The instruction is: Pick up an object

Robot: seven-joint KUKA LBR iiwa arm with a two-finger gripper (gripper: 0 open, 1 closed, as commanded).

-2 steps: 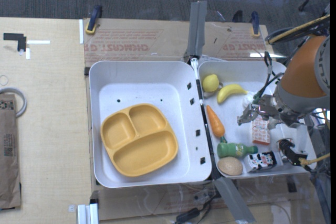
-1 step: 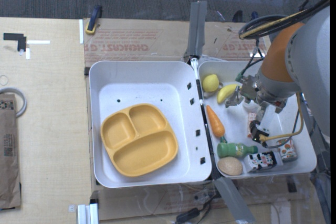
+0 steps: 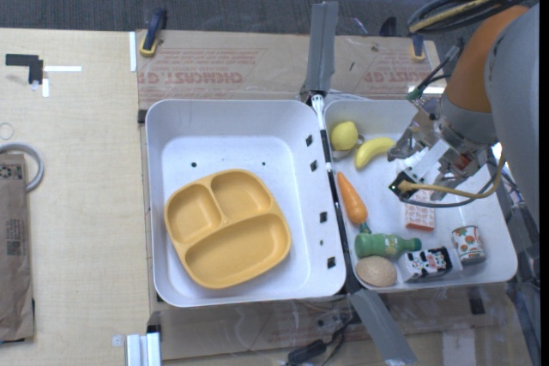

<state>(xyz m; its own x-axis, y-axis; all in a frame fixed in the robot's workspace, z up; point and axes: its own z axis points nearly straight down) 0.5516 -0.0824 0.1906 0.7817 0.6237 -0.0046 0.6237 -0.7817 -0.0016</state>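
Bright and even, falling softly from overhead. Leaves only faint shadows along the walls of the left bin (image 3: 214,137) and beneath the yellow tray (image 3: 227,227). Washes out the grey arm (image 3: 525,73) at right, close and blurred. Slightly soft throughout.

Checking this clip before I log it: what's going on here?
The arm reaches in from the right, its gripper hanging over the right bin between the banana and a small red and white box. Whether it has hold of anything can't be told. The lemon, carrot, green bottle and can lie in that bin. The left bin holds a yellow divided plate.
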